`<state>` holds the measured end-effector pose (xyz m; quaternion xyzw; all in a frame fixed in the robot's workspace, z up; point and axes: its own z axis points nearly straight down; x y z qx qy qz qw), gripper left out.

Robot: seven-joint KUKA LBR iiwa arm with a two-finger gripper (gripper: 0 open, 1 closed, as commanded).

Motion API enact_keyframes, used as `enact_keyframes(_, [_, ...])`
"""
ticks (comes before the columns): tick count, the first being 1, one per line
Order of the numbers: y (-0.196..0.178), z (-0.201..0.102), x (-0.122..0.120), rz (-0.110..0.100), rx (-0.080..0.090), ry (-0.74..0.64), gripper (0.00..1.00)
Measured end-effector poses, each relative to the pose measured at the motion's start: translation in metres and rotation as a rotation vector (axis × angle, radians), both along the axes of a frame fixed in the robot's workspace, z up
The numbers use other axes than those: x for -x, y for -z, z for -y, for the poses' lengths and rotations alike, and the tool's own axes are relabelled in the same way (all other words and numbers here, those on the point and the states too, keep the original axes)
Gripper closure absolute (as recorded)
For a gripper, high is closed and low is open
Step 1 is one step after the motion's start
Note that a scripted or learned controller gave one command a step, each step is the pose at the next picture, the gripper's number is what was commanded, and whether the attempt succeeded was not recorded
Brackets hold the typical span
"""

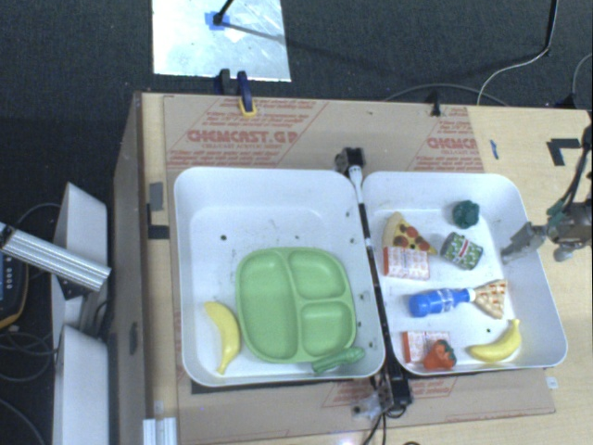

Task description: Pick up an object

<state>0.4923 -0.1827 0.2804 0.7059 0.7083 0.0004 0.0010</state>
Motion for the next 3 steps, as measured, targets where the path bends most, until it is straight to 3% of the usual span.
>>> enact_keyframes(1, [0.121, -0.025, -0.027, -0.004, -0.001, 0.000, 0.00])
enact_keyframes(2, [0.115, -0.015, -0.072, 0.001, 0.000, 0.000, 0.00])
enact_keyframes(3, [0.197, -0.016, -0.134, -0.002, -0.001, 0.000, 0.00])
